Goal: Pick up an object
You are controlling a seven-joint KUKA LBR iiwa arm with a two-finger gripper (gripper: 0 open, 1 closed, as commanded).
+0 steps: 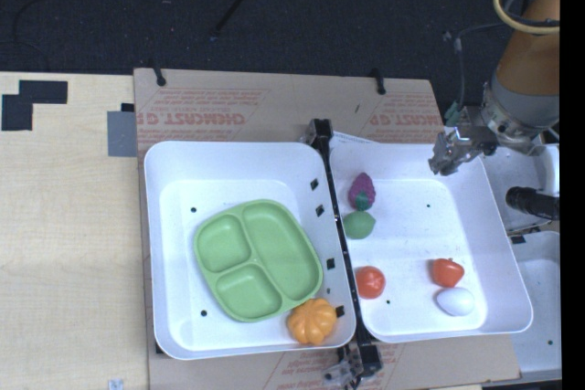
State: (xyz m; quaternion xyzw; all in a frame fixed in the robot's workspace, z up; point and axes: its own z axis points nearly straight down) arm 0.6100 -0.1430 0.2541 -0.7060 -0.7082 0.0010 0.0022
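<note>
The right bin [484,224] holds a purple eggplant toy [362,191], a green round toy [359,225] just below it, a red tomato [369,281], a second red toy [447,271] and a white egg [454,301]. My gripper [448,155] hangs over the right bin's far right corner, well away from all of these, with nothing seen between its fingers. In the left bin [174,196] lies a green divided plate [257,260], and an orange pumpkin toy [312,321] rests at that bin's near right corner.
The arm's orange band [530,41] and grey wrist rise at the right edge. A black divider [334,233] runs between the bins. Cardboard [238,105] lies under the bins, with pale bench to the left and a dark floor with cables behind.
</note>
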